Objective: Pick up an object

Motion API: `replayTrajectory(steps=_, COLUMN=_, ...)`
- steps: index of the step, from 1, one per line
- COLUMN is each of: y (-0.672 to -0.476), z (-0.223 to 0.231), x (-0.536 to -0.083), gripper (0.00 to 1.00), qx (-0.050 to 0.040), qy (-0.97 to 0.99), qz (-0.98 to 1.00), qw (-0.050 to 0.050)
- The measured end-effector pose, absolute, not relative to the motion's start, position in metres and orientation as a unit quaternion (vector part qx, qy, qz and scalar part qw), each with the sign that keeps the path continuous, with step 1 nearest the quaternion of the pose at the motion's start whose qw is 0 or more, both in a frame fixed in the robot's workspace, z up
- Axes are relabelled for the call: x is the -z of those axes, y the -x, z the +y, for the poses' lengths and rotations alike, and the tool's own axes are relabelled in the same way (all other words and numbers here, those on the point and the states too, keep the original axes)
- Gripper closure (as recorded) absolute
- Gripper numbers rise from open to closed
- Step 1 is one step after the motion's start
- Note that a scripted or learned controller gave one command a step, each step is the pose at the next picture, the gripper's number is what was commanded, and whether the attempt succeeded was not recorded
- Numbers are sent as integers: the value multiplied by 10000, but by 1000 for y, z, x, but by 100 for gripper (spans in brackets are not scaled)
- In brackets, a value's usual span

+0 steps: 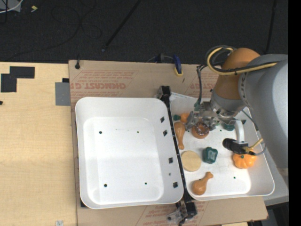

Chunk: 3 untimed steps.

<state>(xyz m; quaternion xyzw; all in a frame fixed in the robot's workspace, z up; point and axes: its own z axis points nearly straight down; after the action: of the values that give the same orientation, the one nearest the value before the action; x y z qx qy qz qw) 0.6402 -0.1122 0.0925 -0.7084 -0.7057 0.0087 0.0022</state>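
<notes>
**Camera view: gripper low in the right-hand bin, over a brown round piece**

We see the grey arm (270,93) reaching in from the view's right, its orange band (235,72) just above the wrist. The gripper (202,121) sits low in the upper part of the bin on the view's right (235,185). We cannot tell whether it is wide, narrow or holding anything, since the wrist hides it from above.

Directly below it in the view, touching or nearly touching it, lies a brown round piece (201,133).

The other things lie in the same bin:
- An orange carrot-shaped toy (180,135) lies along the bin's left wall, just beside the brown piece.
- A flat tan disc (191,161) lies below that.
- A dark green lump (209,154) lies just beside the disc, on its right.
- A tan, drumstick-shaped toy (201,184) lies near the bin's bottom edge.
- A small orange pumpkin (244,161) sits toward the bin's right wall, well apart from the gripper.

The second white bin (122,168) lies alongside on the view's left. Both bins rest on a cardboard sheet (117,81) on the pale wooden worktop (33,140).
</notes>
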Motion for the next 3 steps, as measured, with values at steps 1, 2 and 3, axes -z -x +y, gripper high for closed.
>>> replayTrajectory(steps=1, y=-644, z=-115, x=-90, gripper=0, qx=-22, qy=7081, qz=-7061, qw=-28)
replayTrajectory(steps=2, y=-633, z=-145, x=-88, gripper=0, qx=-18, qy=7078, qz=-7064, qw=14)
replayTrajectory(steps=3, y=-644, z=-114, x=-89, gripper=0, qx=-27, qy=7071, qz=-7071, qw=-46)
